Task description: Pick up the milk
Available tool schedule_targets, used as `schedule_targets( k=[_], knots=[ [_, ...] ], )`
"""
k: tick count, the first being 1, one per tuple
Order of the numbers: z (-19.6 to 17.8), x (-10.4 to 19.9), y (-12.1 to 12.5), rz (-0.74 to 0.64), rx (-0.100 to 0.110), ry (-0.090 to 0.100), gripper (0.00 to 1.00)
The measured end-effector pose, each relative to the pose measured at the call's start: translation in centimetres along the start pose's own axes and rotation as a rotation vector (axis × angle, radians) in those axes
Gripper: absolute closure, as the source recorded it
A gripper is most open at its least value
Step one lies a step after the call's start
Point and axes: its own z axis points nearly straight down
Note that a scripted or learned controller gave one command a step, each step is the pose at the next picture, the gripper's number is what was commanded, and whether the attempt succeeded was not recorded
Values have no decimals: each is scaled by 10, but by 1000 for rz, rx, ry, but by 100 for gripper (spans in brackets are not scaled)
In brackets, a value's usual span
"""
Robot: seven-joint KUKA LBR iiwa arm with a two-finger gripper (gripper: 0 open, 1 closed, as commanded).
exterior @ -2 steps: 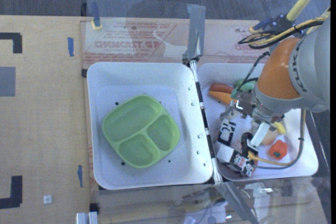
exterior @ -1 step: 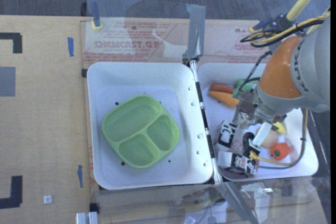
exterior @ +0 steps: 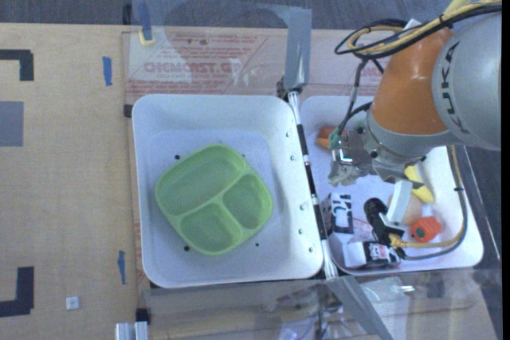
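Observation:
A small white carton with black print (exterior: 341,212), which looks like the milk, lies in the right bin (exterior: 470,247) by its left wall. My gripper (exterior: 346,162) hangs just above and behind the carton, mostly hidden under the grey and orange wrist. Nothing shows between it and the carton. A second white pack with a black and red label (exterior: 365,252) lies at the bin's front left corner.
The right bin also holds an orange piece (exterior: 326,138) at the back left, a yellow piece (exterior: 421,192), a white piece (exterior: 399,201) and a red-orange piece (exterior: 427,229) on the right. A green divided plate (exterior: 213,199) sits in the left bin (exterior: 159,123).

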Motion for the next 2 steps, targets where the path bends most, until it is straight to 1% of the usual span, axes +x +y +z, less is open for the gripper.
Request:
schedule_targets(
  k=[1,2],
  knots=[
    [0,45,-52,-155,5,0,100],
    [0,-80,-26,-437,-2,-1,100]
  ],
)
